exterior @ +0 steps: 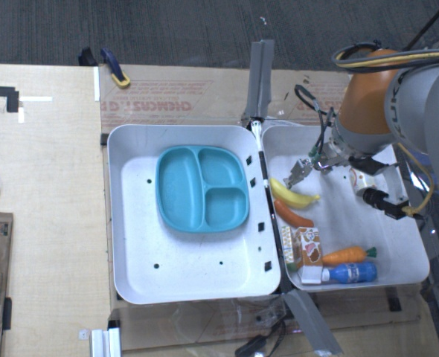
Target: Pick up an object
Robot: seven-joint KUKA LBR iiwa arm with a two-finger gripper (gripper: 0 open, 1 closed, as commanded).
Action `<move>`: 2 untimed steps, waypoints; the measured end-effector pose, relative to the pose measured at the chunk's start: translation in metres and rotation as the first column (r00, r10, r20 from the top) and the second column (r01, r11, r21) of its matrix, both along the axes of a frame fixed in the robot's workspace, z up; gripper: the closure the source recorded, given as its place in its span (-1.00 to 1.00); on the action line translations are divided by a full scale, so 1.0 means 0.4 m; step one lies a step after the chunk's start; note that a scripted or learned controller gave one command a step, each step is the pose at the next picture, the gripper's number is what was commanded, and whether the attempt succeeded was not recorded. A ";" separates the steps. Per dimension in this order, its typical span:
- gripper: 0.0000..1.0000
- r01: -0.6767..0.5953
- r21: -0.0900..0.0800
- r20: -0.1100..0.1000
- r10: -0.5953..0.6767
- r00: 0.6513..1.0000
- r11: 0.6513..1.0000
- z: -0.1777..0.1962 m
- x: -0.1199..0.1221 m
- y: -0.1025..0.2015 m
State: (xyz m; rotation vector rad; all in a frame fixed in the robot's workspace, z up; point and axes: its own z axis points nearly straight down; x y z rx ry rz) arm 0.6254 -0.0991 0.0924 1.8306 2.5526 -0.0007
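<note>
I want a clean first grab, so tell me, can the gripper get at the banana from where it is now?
Probably yes. The gripper hangs just above the banana in the right bin, with nothing lying over it. The bin's dividing wall and the red sausage beside it leave little room.

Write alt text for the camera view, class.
A robot arm's hand hovers just above a banana in the right bin, which also holds a carrot, a bottle and a carton. The left bin holds a blue divided plate.
</note>
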 end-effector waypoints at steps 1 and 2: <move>-1.00 -0.079 0.000 -0.001 0.079 0.997 0.997 -0.001 -0.025 -0.007; -1.00 -0.379 -0.001 0.002 0.379 0.925 0.925 0.249 -0.054 0.094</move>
